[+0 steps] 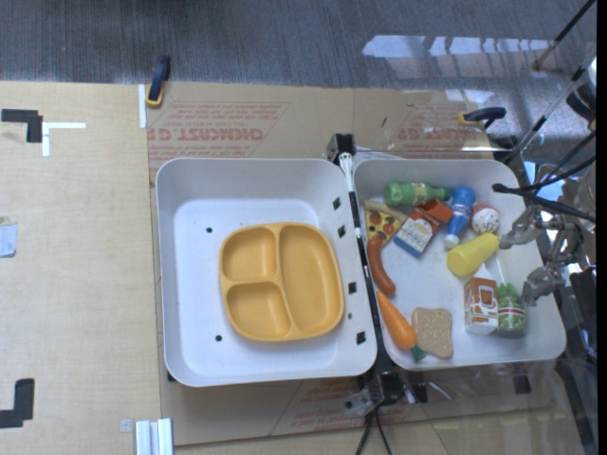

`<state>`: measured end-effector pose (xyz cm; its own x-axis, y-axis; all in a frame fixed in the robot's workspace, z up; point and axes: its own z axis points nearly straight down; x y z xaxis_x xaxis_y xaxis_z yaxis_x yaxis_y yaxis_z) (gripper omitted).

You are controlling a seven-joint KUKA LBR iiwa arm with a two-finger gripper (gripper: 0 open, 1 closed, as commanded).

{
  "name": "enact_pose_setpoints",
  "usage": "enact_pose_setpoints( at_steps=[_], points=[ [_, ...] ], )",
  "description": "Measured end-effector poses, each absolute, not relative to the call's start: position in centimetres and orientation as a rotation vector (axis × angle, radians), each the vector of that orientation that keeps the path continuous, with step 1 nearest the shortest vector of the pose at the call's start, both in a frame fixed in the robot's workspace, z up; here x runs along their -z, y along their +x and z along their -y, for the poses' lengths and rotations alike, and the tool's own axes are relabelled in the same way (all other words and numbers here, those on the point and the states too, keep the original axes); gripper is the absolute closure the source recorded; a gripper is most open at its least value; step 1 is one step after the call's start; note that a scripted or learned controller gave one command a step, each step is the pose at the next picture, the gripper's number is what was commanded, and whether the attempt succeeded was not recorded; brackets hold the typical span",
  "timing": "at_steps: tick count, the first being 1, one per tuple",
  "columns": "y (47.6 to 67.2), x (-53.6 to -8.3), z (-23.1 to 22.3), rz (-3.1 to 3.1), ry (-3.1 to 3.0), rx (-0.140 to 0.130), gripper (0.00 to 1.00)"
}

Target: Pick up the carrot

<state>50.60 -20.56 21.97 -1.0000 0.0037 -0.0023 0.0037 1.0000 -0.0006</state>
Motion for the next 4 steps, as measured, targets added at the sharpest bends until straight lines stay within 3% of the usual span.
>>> enact_pose_setpoints(
  at_steps=[1, 2, 3, 4],
  points=[
    [47.9, -19.4, 15.5, -3.108, 0.450, 0.000, 0.00],
    [48.2, -21.2, 6.8, -3.119, 0.336, 0.000, 0.00],
    [48.0, -19.2, 4.1, -3.136, 0.119, 0.001, 0.00],
    [48.0, -19.4, 5.6, -3.089, -0.537, 0.002, 0.00]
  ],
)
